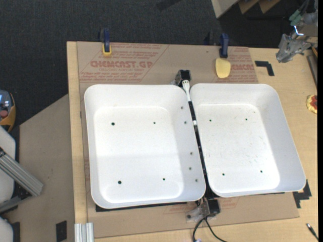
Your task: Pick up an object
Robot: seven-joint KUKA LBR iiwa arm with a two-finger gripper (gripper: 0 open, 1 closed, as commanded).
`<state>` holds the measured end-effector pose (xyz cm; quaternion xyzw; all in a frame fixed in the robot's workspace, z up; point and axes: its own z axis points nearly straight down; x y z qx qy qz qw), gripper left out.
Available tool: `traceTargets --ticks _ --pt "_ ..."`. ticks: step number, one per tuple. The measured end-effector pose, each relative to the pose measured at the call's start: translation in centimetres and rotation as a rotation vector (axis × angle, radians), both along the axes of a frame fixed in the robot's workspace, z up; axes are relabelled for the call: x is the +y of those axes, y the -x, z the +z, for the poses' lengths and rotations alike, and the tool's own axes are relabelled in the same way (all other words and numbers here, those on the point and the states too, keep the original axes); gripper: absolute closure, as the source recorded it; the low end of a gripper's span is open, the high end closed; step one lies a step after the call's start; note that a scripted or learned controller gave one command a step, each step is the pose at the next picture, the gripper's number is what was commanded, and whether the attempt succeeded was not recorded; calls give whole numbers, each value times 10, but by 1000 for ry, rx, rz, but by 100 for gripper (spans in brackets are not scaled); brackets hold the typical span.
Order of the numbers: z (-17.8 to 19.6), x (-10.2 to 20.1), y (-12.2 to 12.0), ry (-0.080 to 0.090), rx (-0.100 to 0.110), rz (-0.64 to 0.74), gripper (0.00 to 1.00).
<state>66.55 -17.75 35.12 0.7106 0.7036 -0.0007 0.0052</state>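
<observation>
From where I stand, the pincer (291,43) hangs at the far right corner of the bench (302,79), a pale metal shape out past the bins. It is small and blurred there, so I cannot tell whether it is released or clenched, and I can make out nothing in it.

The nearest loose-looking thing is a small yellow lump (222,67). It lies well to the pincer's left in the view and a little nearer the camera, on the brown board (136,62), just behind the right bin's back rim. A blue clamp (222,40) stands right behind the lump, and I cannot tell whether the two are joined.

The right bin (237,89) sits below and to the left of the pincer, well apart from it. The left bin (93,135) is farther off the same way, touching the right one along a black strip (194,130). A second blue clamp (105,36) grips the board's back edge, farthest from the pincer. A small red-orange thing (312,103) lies almost straight below the pincer at the bench's right edge, too cut off to name.
</observation>
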Motion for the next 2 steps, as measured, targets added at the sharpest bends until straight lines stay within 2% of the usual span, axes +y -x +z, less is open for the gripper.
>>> traceTargets --ticks 1,2 --pt "-67 43 0 -11 14 13 100" --pt "-35 -43 0 -1 1 3 100"
